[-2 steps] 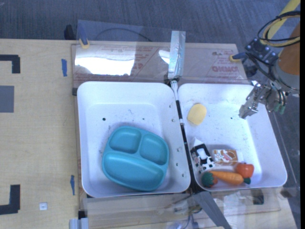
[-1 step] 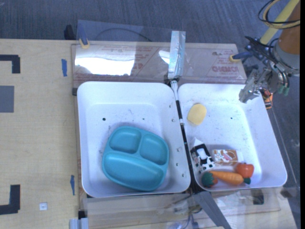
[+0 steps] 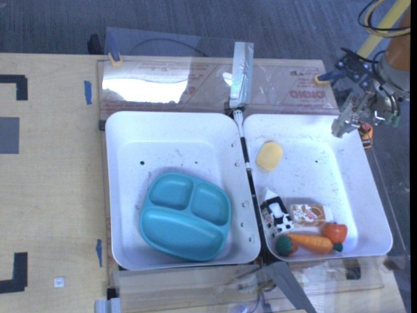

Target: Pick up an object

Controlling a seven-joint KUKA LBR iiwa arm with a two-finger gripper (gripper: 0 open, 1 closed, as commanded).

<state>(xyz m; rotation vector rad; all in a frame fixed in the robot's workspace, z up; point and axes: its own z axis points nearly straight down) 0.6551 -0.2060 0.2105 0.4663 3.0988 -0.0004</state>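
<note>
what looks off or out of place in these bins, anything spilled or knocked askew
Nothing looks spilled or broken. The blue divided plate sits askew in the left bin. In the right bin, the toy cow, snack packet, carrot and tomato crowd the near edge, while the yellow lemon lies apart.

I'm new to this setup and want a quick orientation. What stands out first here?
The teal divided plate fills much of the left bin. In the right bin, a yellow lemon-like piece lies alone near the divider, and small toy foods, among them a carrot, cluster at the near edge. The gripper hangs over that bin's far right corner.
</note>
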